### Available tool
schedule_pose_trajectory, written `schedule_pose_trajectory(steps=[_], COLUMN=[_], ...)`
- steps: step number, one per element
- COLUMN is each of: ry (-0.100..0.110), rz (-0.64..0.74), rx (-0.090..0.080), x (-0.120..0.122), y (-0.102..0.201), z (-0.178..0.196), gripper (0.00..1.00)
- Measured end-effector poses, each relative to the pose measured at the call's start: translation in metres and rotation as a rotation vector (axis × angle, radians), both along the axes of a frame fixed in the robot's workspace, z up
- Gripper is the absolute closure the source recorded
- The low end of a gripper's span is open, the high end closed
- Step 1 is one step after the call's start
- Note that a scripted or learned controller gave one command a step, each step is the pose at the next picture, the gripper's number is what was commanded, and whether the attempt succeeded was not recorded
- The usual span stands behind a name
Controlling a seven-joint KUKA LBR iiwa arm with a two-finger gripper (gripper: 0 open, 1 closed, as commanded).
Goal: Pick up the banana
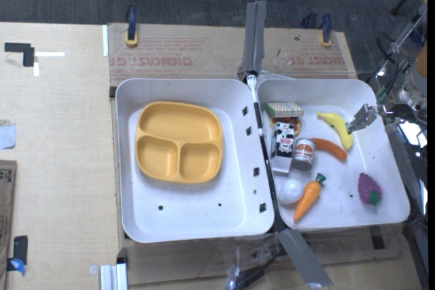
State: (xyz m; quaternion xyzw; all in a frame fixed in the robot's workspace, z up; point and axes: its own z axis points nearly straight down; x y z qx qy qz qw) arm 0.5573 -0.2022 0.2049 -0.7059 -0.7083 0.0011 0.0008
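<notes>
Gripper (pixel 360 119) is hovering just right of the banana (pixel 338 127) in the right bin (pixel 391 153); finger state cannot be told. Orange sausage (pixel 329 148) is lying just below banana.

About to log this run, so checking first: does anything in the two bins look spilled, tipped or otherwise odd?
Nothing stands out. The yellow divided plate lies flat in the left bin. The banana, carrot and the other toys lie loose but inside the right bin, with the gripper beside the banana.

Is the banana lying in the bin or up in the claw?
Lying in the bin. The banana rests flat on the floor of the right bin, and the claw sits right at its end, not lifting it.
</notes>
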Motion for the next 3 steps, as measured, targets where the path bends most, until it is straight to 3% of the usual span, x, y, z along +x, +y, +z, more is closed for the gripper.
schedule_pose_trajectory(steps=[1,2,3], ry=[-0.002,-0.003,-0.002], rz=[-0.042,-0.040,-0.111], rx=[0.000,-0.001,-0.001], x=[0.040,0.040,0.057], y=[0.003,0.003,0.008], z=[-0.113,-0.104,-0.086], gripper=[0.00,1.00,1.00])
